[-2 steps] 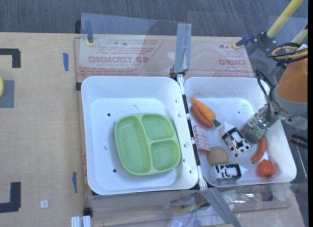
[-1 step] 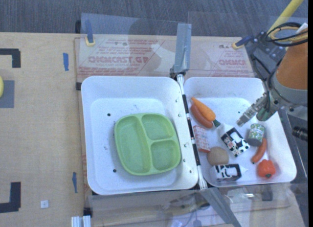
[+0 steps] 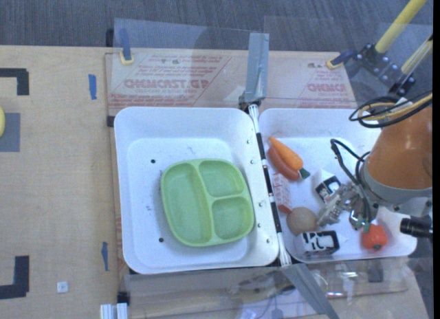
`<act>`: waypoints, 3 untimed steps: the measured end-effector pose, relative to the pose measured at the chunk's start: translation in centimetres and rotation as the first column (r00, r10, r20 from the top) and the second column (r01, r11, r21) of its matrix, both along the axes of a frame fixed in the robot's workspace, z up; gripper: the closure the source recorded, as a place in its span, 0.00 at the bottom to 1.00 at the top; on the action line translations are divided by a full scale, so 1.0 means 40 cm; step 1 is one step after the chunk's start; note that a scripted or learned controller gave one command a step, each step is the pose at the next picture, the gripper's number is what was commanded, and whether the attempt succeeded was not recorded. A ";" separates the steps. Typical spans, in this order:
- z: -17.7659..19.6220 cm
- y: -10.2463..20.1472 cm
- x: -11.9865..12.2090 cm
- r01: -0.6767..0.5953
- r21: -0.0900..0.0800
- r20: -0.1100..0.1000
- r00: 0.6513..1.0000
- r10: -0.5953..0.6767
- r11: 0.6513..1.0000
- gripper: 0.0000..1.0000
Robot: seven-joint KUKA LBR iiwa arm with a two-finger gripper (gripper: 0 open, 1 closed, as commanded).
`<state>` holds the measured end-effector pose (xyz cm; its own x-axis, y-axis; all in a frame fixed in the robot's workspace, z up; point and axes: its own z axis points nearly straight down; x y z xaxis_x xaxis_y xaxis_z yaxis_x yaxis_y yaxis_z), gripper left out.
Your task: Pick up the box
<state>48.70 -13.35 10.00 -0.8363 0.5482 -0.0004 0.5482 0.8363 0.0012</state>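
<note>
- The box (image 3: pixel 320 240), black and white, lies flat near the front wall of the right bin (image 3: pixel 311 126).
- The gripper (image 3: pixel 342 205) hangs just behind the box, slightly to its right; the fingertips are near the box's rear edge but nothing sits between them.
- Finger state: cannot tell; the metal parts blur together.
- A tan egg-shaped object (image 3: pixel 300 220) lies just left of the gripper, touching or nearly touching the box's rear left corner.
- A small black-and-white item (image 3: pixel 327 187) lies just behind the gripper.
- A carrot (image 3: pixel 286 157) lies farther behind the box, towards the left.
- A red-orange object (image 3: pixel 375 237) lies right of the box.
- A green divided plate (image 3: pixel 206 201) sits in the left bin (image 3: pixel 134 128), well apart from the box.
</note>
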 end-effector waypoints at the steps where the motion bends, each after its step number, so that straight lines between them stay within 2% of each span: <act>1: 0.212 0.321 -0.015 -0.067 0.000 0.004 0.998 0.067 0.998 1.00; 2: 0.261 0.585 0.130 -0.363 -0.001 0.006 0.932 0.363 0.932 1.00; 3: -0.007 0.751 0.002 -0.320 -0.001 0.014 0.947 0.320 0.947 1.00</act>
<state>48.77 16.70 9.72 -0.9678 0.2514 -0.0127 0.2513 0.9679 0.0087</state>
